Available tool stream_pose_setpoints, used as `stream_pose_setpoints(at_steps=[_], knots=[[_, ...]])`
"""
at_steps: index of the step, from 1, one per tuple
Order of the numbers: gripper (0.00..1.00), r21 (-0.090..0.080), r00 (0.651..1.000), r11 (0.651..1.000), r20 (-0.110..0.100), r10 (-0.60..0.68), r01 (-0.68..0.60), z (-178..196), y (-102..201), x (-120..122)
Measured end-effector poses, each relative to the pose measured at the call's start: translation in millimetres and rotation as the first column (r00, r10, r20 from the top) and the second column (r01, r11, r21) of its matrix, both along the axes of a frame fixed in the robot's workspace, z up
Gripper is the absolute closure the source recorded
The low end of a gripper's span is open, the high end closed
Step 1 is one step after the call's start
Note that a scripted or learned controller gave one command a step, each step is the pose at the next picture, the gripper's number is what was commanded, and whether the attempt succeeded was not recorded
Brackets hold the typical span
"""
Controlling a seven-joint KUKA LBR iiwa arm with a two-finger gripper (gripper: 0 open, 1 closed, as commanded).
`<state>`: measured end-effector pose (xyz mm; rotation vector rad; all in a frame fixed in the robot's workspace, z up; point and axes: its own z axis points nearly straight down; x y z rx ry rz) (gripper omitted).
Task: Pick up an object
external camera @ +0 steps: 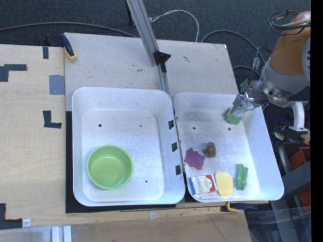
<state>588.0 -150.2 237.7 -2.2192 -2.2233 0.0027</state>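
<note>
Where the grey arm with its orange band reaches in from the right, the gripper (241, 105) hangs over the far right part of the right white bin (265, 150), directly above a small green object (232, 117) with a rough, bristly look. Its tip overlaps that object's upper edge, so whether the two touch, and how the claw stands, I cannot tell. The green object's top is hidden by the gripper and its exact shape stays unclear.

Near the middle of the right bin lies a small brown rounded lump (209, 148), too small to identify. Just beside it, toward the bin's left wall, rests a purple jagged-edged piece (194, 158). Along the near edge sit three things in a row: a white packet with red print (202, 184) at the near left corner, its lettering unreadable, then a yellow rounded block (224, 183) touching it, then a green elongated piece (241, 176) by the near right corner.

The left white bin (81, 105) holds a lime-green plastic bowl (109, 167) at its near left corner. A grey metal pole (146, 29) slants from the top edge down to the gap between the bins, its upper end cut off.
</note>
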Motion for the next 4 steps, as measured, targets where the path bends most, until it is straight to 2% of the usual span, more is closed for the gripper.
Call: stream_pose_setpoints(at_steps=[1,3,4], knots=[[1.0,0.003,1.0,1.0,0.001,0.005,-0.005,6.1,53.0,20.3],[1.0,0.002,1.0,1.0,0.001,0.005,-0.005,11.4,153.0,37.1],[1.0,0.003,1.0,1.0,0.001,0.005,-0.005,13.4,208.4,53.6]])
